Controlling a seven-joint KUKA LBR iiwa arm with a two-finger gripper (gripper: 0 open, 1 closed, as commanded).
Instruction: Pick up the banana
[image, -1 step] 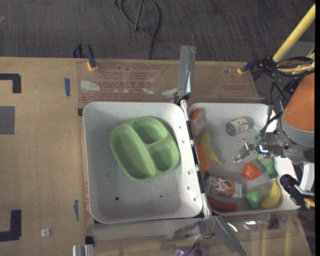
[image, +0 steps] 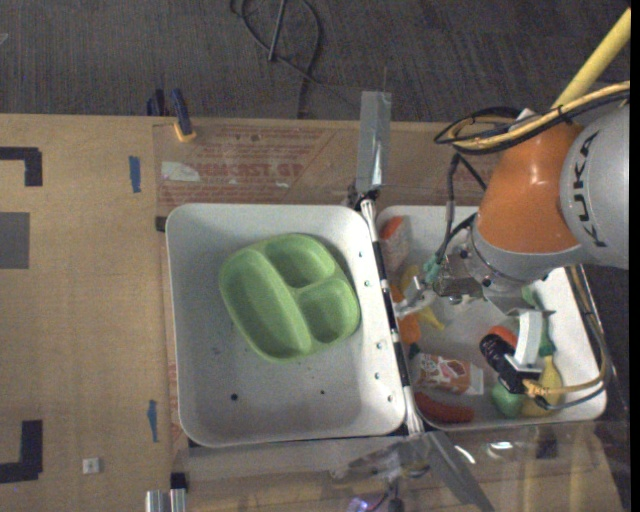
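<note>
The banana (image: 428, 318) is a yellow shape in the left part of the right bin (image: 590, 405), close to the wall between the bins. Only short yellow bits of it show, because the gripper (image: 416, 298) is low over it and covers its middle. The grey arm with its orange band (image: 530, 195) reaches in from the right and hides much of the right bin. I cannot see whether the banana is held.
A green divided plate (image: 290, 295) lies in the left bin (image: 200, 380). The right bin also holds an orange and white packet (image: 397, 240), a snack pouch (image: 446, 373), a red item (image: 446, 409), a green item (image: 506, 401) and a small yellow item (image: 549, 377).
</note>
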